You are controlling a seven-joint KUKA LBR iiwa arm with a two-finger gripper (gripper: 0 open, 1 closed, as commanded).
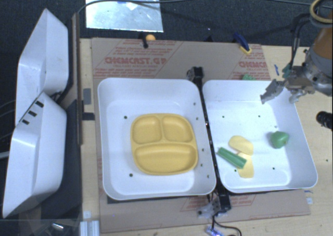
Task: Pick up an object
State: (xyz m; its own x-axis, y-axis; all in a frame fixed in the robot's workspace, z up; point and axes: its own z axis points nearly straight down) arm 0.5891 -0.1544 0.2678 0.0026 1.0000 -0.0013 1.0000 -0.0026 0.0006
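The desk (pixel 156 53) is a light wooden surface covered with a brown sheet printed in red lettering, filling the middle of the frame. Two shallow white bins rest directly on it, side by side and touching: the left bin (pixel 112 126) at centre-left, the right bin (pixel 296 141) at centre-right. A small blue clip (pixel 241 42) lies at its upper right edge.

A yellow divided tray (pixel 164 143) lies in the left bin (pixel 112 178); the jaws (pixel 283 92) hang open and empty above the right bin (pixel 296 178).
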